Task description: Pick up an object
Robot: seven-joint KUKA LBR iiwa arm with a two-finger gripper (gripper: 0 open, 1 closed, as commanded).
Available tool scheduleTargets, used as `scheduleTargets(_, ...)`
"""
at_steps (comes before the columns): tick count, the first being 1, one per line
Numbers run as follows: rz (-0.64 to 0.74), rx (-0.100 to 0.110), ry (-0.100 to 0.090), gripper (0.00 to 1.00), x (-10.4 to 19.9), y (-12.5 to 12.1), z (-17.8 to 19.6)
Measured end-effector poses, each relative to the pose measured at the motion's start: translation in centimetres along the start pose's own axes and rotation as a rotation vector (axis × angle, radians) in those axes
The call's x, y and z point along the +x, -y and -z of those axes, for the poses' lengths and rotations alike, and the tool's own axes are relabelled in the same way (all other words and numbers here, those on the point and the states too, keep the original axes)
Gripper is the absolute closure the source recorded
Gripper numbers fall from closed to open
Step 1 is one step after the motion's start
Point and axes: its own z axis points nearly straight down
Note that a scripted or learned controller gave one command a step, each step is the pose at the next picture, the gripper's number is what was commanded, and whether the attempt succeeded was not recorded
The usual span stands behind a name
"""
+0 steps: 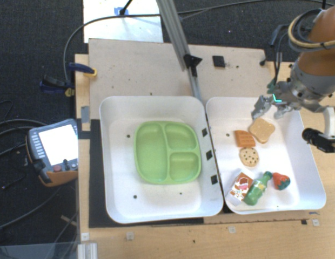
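Toast slice (262, 129): lay just below the tool (272, 107), whose fingers stood apart and held nothing, in right bin (313, 169).

Left bin (111, 144): divided plate (168, 152), centre. Right bin (308, 161): toast (262, 129) under my gripper (272, 107); waffle (245, 138), cookie (248, 156) mid-bin; carton (241, 188), bottle (258, 189), strawberry (280, 182) along near edge.
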Motion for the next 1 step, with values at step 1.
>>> scheduleTargets(1, 0.000, -0.003, 0.000, 0.00, 0.00, -0.06, 0.13)
